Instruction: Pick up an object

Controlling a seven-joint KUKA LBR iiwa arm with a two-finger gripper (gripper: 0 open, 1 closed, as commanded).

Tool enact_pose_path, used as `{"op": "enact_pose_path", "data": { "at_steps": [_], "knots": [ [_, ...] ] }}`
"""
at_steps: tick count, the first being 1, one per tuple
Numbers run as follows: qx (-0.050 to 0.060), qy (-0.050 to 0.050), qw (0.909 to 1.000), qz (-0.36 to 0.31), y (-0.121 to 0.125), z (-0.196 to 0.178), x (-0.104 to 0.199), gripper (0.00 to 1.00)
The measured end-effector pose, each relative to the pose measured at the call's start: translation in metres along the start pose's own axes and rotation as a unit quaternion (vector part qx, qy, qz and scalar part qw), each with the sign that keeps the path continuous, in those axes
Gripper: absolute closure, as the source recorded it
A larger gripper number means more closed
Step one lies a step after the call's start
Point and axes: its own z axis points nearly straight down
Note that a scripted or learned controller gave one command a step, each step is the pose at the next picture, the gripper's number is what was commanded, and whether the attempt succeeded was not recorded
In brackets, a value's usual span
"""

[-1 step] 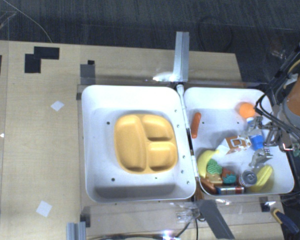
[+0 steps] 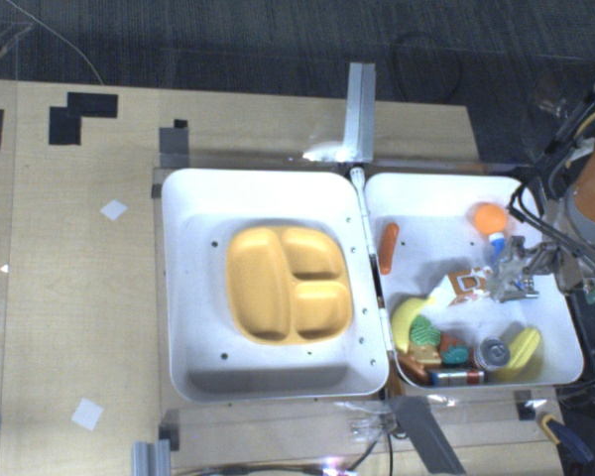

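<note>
— Where do we see the claw?

— In the right bin, low among the clutter; we cannot tell its state.

— And things to pick?

— An orange ball near it, a carrot by the left wall, a can and yellow pieces along the front. The yellow tray lies in the left bin.

arm: cut off by frame's right edge | gripper: fingers too blurred to judge | toy pile, lower right bin corner: pieces overlap, partly hidden | small card: print unreadable
</note>
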Motion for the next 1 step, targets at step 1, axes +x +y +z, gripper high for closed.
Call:
{"op": "enact_pose_path", "data": {
  "at_steps": [1],
  "knots": [
    [0.000, 0.002, 1.0000, 0.004, 0.0005, -0.0469, 0.0123, 1.00]
  ]
}}
